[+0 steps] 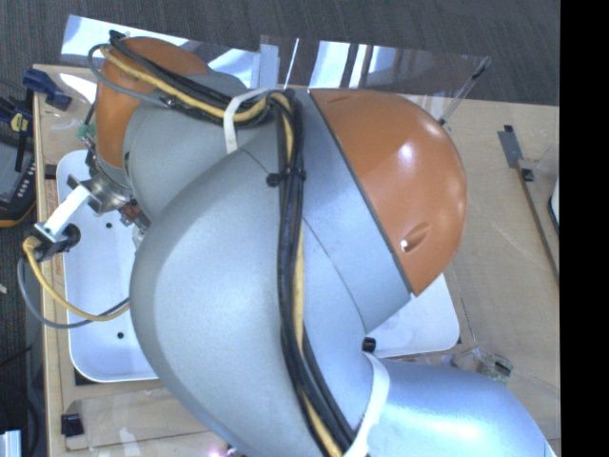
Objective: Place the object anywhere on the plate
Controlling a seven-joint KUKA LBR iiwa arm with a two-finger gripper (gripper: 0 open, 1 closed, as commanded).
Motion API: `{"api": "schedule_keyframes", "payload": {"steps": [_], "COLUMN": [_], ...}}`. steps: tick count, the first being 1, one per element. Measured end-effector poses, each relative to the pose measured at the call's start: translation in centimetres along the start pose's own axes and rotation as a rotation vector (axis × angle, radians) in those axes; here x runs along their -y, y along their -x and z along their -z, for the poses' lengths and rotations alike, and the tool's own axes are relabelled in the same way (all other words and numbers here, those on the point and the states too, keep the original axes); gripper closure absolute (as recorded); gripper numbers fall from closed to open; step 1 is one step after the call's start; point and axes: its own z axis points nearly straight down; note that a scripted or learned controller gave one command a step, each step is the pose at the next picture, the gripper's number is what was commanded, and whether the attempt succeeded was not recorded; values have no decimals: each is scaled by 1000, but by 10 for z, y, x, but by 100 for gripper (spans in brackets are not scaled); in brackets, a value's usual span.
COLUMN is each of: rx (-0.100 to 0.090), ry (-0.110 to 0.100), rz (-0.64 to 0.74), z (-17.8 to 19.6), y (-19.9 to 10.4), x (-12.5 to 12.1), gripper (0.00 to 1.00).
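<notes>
The grey arm (285, 284) with its orange band (400, 179) lies across most of the camera view and hides what sits in the middle of both bins. Its wrist, with a second orange section (124, 93), reaches over the left bin (90, 293). The gripper's mount (105, 196) sits low over that bin's upper left corner, with a white fitting (62, 215) and a yellow cable (43, 284) hanging from it.
A strip of the right bin (428, 327) shows under the arm's elbow. Black and yellow cables (285, 255) run along the arm. Clear panels (381, 65) stand behind the bins. Tools (19, 160) lie off the bench's left edge.
</notes>
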Motion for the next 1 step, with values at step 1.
{"api": "schedule_keyframes", "payload": {"steps": [1], "rx": [-1], "ry": [-3], "rz": [56], "z": [-11], "y": [-32], "x": [-23], "gripper": [0]}}
